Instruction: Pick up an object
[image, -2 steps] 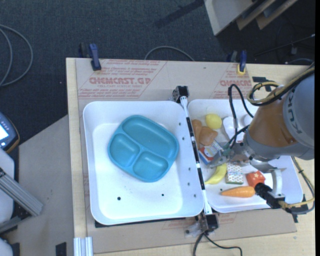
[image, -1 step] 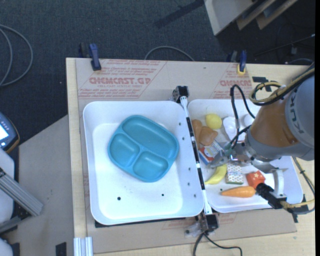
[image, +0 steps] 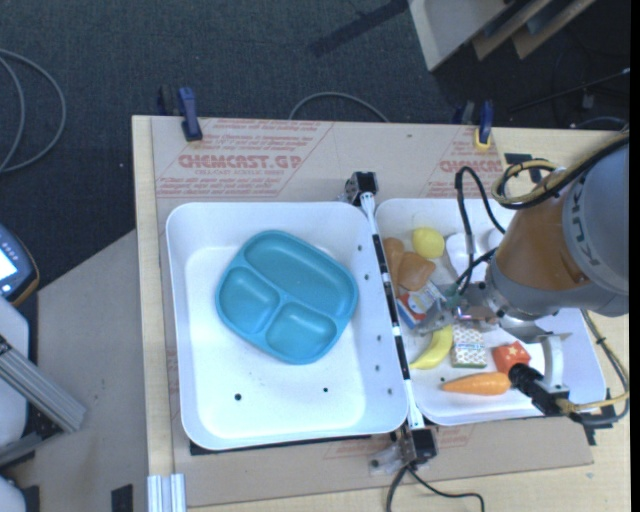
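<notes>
My gripper (image: 458, 305) hangs low over the middle of the right bin (image: 590, 385), with the grey and orange arm coming in from the right and hiding part of the bin. Around it lie a yellow lemon (image: 428, 242), a brown-orange toy (image: 411, 268), a small clear and blue item (image: 420, 300), a banana (image: 435, 348), a small patterned box (image: 467, 348), a red toy (image: 510, 354) and a carrot (image: 478, 384). The gripper sits just above the box and beside the clear item.
The left bin (image: 200, 390) holds a blue divided plate (image: 288, 295). A black-edged divider (image: 385, 290) separates the two bins. Cables loop above the arm at the back right.
</notes>
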